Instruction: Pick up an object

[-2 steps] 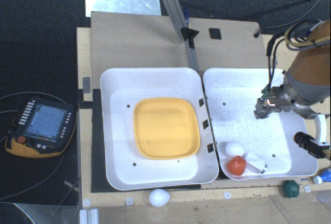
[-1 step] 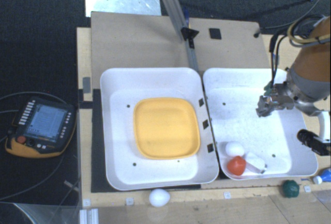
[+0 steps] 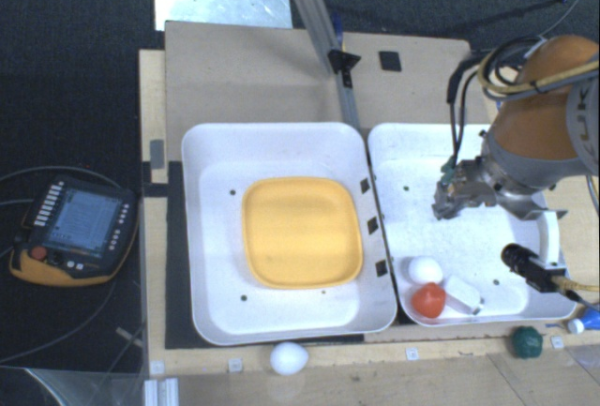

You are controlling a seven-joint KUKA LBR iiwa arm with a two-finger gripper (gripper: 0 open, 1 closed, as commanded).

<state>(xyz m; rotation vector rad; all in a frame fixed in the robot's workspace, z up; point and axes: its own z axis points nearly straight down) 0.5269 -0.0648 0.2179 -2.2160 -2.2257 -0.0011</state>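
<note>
Gripper (image 3: 448, 201): seen over right bin (image 3: 403, 151), centre right of frame; whether anything is held cannot be told.
Objects: red ball (image 3: 429, 301), white ball (image 3: 425, 270), white block (image 3: 462, 293) grouped at lower right.
Left bin (image 3: 202, 207): yellow plate (image 3: 302, 232) inside.

The robot's arm (image 3: 539, 113) comes in from the right side. It is big and round, with an orange part up top and a grey part under it. Black cables (image 3: 459, 104) loop along the arm, up and to the right of the gripper. The arm bends down and to the left. At its end is the gripper (image 3: 450, 200), small and dark. It points down and to the left, low over the white floor under it. Nothing can be seen between its tips.
</note>
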